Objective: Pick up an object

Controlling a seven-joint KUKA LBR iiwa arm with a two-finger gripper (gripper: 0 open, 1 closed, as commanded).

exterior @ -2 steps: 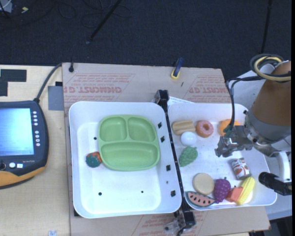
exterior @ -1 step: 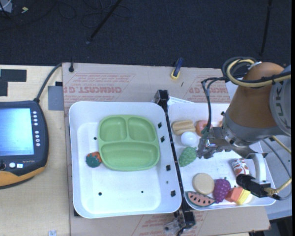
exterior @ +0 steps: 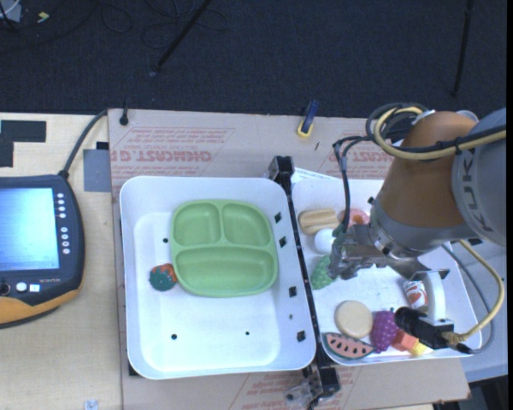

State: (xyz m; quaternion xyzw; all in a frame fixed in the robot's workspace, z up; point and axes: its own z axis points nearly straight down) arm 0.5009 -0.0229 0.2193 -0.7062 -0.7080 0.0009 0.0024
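Observation:
My gripper (exterior: 346,261) hangs low in the right bin (exterior: 385,310), near its left side, under the grey and orange arm. A green toy (exterior: 322,272) lies just left of it, touching or nearly so. A tan bread roll (exterior: 318,220) and a small white piece (exterior: 323,240) sit just behind it. Toward the front of that bin lie a round cracker (exterior: 354,319), purple grapes (exterior: 383,330), a watermelon slice (exterior: 346,347), an orange piece (exterior: 407,341) and a small red-labelled can (exterior: 415,294).
The left bin (exterior: 145,331) holds a green divided plate (exterior: 223,248) and a small red-and-green toy (exterior: 162,277) beside its left edge. A black divider (exterior: 295,254) separates the bins. A teach pendant (exterior: 26,246) lies on the bench at far left.

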